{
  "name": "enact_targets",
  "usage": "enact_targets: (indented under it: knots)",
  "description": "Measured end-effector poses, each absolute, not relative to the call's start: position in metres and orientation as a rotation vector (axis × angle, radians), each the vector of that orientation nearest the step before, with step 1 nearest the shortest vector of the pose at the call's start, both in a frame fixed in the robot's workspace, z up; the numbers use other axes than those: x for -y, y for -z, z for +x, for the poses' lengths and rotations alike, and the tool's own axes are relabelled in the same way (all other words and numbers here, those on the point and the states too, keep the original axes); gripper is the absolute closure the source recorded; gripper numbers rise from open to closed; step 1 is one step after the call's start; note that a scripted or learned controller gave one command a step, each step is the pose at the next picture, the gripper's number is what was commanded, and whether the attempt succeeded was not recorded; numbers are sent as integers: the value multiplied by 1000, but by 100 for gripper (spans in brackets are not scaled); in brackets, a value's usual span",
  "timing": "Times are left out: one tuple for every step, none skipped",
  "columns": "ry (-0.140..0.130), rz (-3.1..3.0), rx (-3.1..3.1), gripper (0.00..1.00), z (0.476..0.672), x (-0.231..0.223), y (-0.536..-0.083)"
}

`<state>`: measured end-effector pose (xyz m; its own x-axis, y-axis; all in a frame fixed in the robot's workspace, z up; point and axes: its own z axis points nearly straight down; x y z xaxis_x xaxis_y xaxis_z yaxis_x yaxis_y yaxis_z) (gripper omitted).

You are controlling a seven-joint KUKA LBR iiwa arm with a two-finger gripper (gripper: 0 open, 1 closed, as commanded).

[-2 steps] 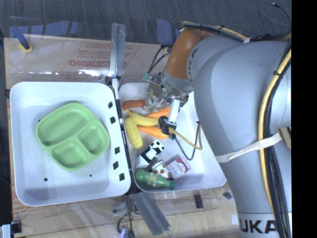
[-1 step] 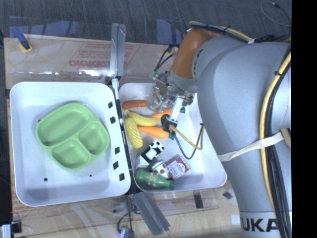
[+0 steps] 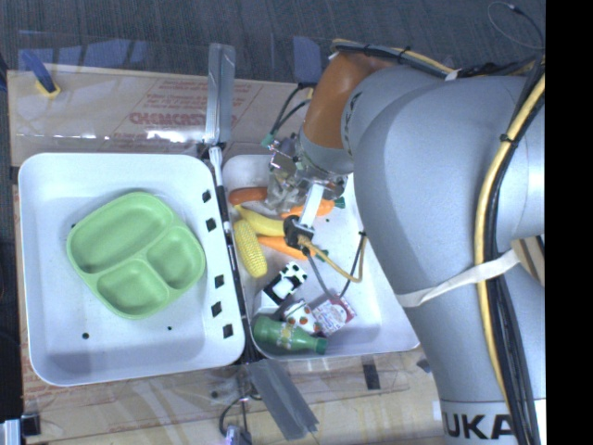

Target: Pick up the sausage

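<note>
The sausage [image 3: 244, 195] is a short red-brown piece lying at the far left of the right bin [image 3: 371, 276], close to the divider. My gripper [image 3: 289, 196] is lowered into that bin just to the right of the sausage, over the yellow banana [image 3: 262, 222]. The gripper's body hides the sausage's right end, and I cannot make out whether the two touch.
Below the banana lie a corn cob [image 3: 248, 248] and an orange carrot [image 3: 281, 245]. Nearer the front are a black-and-white toy [image 3: 287, 282], a red-and-white packet [image 3: 329, 316] and a green bottle [image 3: 287, 335]. The left bin [image 3: 46, 248] holds a green divided plate [image 3: 136, 253].
</note>
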<state>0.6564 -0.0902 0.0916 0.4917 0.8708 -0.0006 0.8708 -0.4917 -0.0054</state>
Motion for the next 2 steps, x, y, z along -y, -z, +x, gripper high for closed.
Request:
enact_targets:
  knots:
    - [-1, -2795, 1432, 0, 657, 107, -92]
    - [-2, -2978, 995, 0, 657, 105, -92]
